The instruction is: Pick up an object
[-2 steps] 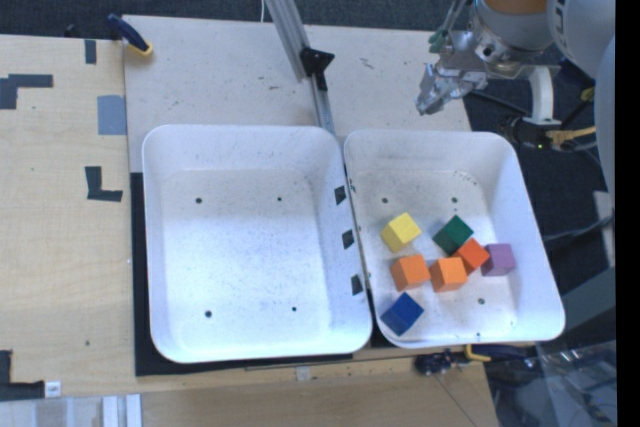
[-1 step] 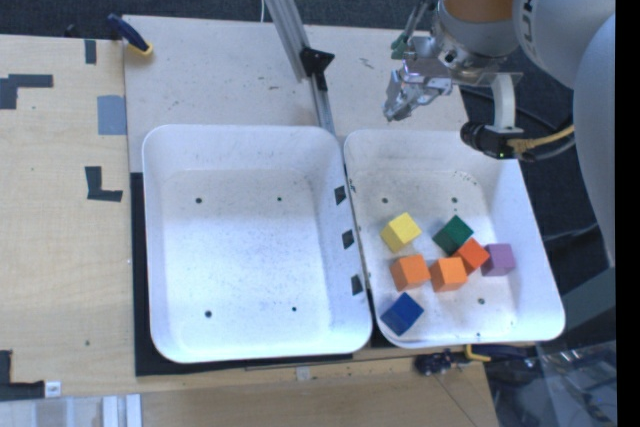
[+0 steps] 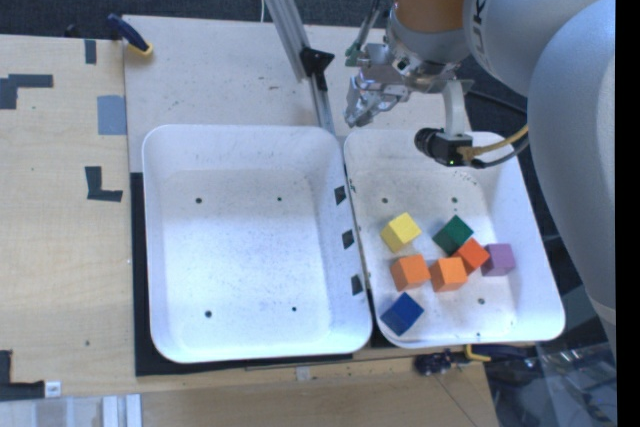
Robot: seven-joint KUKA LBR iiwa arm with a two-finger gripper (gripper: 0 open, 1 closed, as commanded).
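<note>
Gripper [image 3: 362, 110] sits in the upper middle of the frame, above the far rim where the two bins meet, hanging below the orange-banded wrist. From this slant I read the tips as a small dark cluster. Whether the gripper is open or closed I cannot tell, and I see nothing carried there. It appears to be up in the air, touching neither bin.

Outward and down-frame: the right bin [image 3: 520, 320] holds all the candidates, bunched in its lower half, well apart from the gripper. Yellow cube [image 3: 400, 231] sits alone at the top left of the bunch, with bare floor around it. Green cube [image 3: 453, 234] is to its right, close to the red-orange cube [image 3: 474, 255], which is just beside the purple cube [image 3: 499, 259] and the orange cube [image 3: 449, 273]. A second orange cube [image 3: 410, 270] sits left of that one. Blue cube [image 3: 402, 313] lies lowest, near the bin's inner wall.

The left bin [image 3: 160, 215] fills the centre-left of the frame.

My judgement: the step in hand is the approach, nothing grasped yet. To do it well, I would aim for the yellow or blue cube, the two with free sides. The middle cluster looks too tight; fingers could land on a neighbour. Blue's closeness to the wall may cramp one finger. Square up to the cube faces, then descend straight.
</note>
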